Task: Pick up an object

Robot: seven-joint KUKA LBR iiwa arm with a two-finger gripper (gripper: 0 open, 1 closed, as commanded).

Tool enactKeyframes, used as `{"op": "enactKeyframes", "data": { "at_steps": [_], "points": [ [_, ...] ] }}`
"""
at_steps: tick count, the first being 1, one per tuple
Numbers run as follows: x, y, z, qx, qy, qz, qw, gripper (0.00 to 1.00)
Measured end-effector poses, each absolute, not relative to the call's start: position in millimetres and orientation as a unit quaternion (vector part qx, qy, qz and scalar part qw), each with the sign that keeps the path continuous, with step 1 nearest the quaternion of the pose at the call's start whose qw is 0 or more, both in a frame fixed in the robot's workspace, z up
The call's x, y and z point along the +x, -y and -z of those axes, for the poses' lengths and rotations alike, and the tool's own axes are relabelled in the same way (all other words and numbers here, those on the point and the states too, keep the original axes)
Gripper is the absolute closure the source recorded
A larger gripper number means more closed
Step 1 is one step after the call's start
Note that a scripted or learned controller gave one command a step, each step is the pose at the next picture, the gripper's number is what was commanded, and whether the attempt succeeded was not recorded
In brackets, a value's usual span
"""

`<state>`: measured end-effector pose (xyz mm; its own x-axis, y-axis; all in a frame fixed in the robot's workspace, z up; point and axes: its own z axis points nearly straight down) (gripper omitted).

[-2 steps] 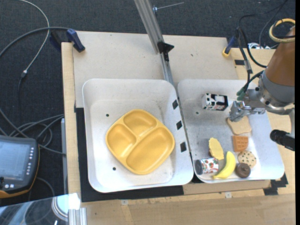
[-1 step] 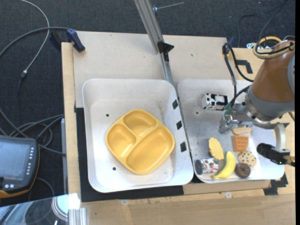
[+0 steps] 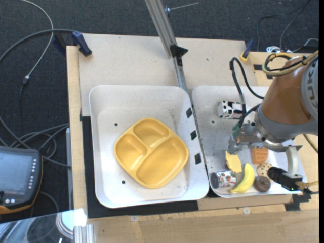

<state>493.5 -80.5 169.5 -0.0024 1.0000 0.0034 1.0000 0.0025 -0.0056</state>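
Jaws [image 3: 237,145] low in right white bin [image 3: 212,101], aperture impossible to tell; pale yellow wedge [image 3: 233,161] just below, curved yellow banana [image 3: 245,178] beyond

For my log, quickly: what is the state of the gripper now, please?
Gripper: cannot be told; it hangs low in the right bin, just above the yellow cheese-like wedge.

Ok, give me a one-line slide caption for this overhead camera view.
KUKA arm's claw lowered into the right bin above a banana and small food items; yellow divided plate in the left bin.
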Motion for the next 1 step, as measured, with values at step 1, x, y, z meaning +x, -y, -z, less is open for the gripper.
{"op": "enactKeyframes", "data": {
  "at_steps": [1],
  "points": [
    [495.0,57.6,-227.3,-0.705,0.709,0.0027,-0.002,1.0]
  ]
}}
